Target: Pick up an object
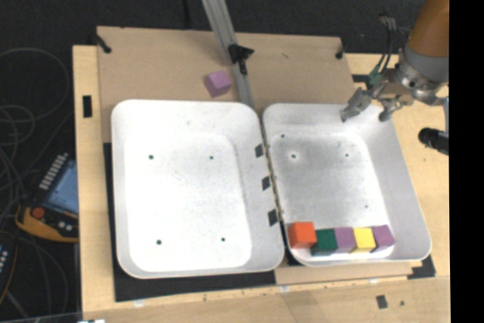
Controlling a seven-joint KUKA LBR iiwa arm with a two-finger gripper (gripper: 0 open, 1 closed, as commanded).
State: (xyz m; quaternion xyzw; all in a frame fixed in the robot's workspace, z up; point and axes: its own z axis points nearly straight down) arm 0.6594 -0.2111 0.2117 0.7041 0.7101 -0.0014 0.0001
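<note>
Bench: right bin (393,163) being overhung at far edge by gripper (368,108), fingers spread, nothing held; blocks (344,238) lined along near wall.

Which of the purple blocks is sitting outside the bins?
The purple block on the bench, behind the left bin. The two other purple blocks sit in the right bin's row.

Arm (431,26) carried a broad orange band, smooth and rounded, with a pale grey ring showing above it at the frame's top. Below the band sat a grey metallic wrist collar, and dark cables with a hint of green ran down its side to the tool. Gripper (369,111) was grey metal, two slim fingers (352,110) on a small, boxy body; detail was too blurred for screws or markings.
</note>
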